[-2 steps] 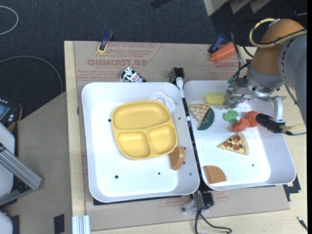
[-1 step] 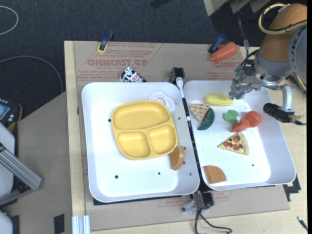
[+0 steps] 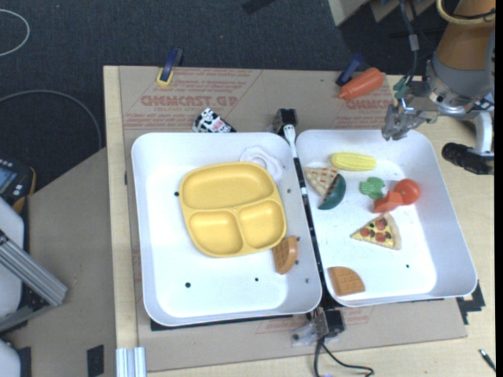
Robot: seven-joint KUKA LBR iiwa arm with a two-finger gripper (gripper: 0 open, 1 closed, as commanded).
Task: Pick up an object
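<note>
Corn cob [image 3: 354, 162] lying crosswise, bin's [image 3: 448, 234] far end

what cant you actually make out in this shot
- Gripper, camera view: small and blurred over the right bin's far corner; open or shut cannot be told.
- Arm, camera view: cut off by the top and right edges.
- White ring-shaped thing, camera view: partly hidden behind the yellow tray; too pale against the left bin to identify.
- Black-and-white item on the bench: too small to identify.

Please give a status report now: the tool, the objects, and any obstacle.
Tool above far rim of right bin, nothing seen in it. Corn, pizza slice, other toy food lying in bin. Nothing blocking.
</note>
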